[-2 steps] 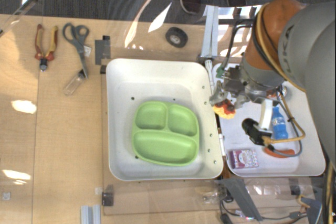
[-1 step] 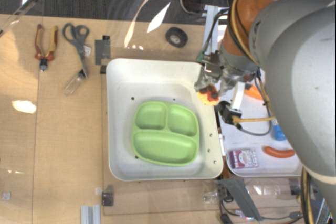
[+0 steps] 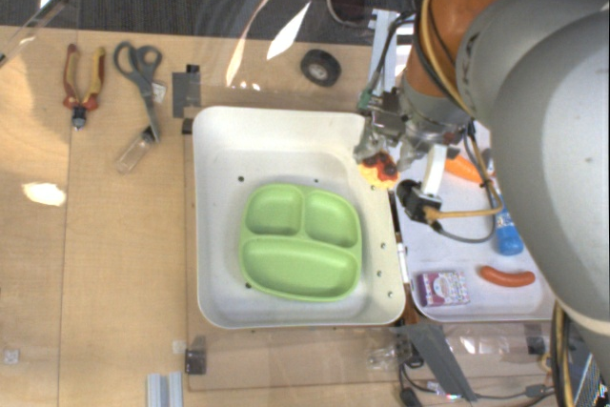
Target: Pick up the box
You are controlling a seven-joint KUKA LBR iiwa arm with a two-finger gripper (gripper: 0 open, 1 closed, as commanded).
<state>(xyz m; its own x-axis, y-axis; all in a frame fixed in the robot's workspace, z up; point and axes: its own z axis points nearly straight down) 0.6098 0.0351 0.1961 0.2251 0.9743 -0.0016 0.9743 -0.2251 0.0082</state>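
Note:
The box is small, purple and white, and lies flat in the front left corner of the right bin. My gripper hangs over the wall between the two bins, near their back, well behind the box and apart from it. Just under the gripper sits a small red and orange thing; whether the gripper touches it cannot be made out. The grey arm with its orange band covers much of the right bin.
A green divided plate lies in the left bin. The right bin also holds an orange carrot-like piece, a blue item and a sausage. Pliers, scissors and a tape roll lie on the bench.

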